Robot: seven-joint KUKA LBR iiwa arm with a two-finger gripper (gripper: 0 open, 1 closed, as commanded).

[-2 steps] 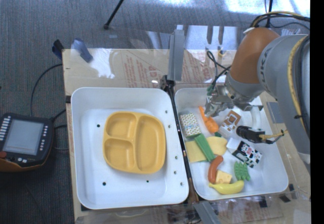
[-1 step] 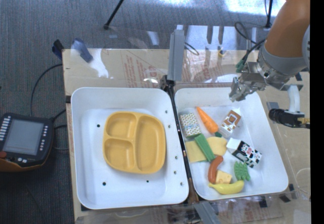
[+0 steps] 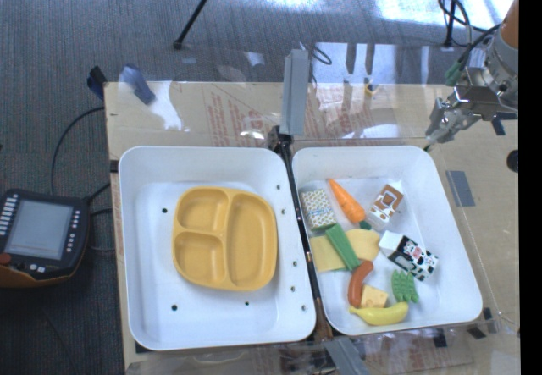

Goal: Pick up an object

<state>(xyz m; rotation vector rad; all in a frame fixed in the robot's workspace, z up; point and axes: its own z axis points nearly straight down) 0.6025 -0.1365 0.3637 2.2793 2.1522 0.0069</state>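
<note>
Orange carrot [image 3: 346, 201], perhaps plastic, lies tilted.

Inventory by count. White bins: two, the left bin [image 3: 135, 195] and the right bin [image 3: 440, 195], side by side on the worktop [image 3: 212, 111].

Left bin contents: one yellow divided plate [image 3: 225, 238] with three compartments.

Right bin contents:
- one carrot [image 3: 345, 200]
- two small cartons: one brown-and-white carton [image 3: 386, 204], one black-and-white cow-pattern carton [image 3: 408, 255]
- one patterned packet [image 3: 318, 207]
- one long green piece [image 3: 342, 246]
- several pale yellow cheese-like slices [image 3: 324, 255], overlapping; exact number cannot be determined
- one red sausage [image 3: 359, 282]
- one banana [image 3: 379, 313]
- one small green leafy item [image 3: 404, 286]
</note>
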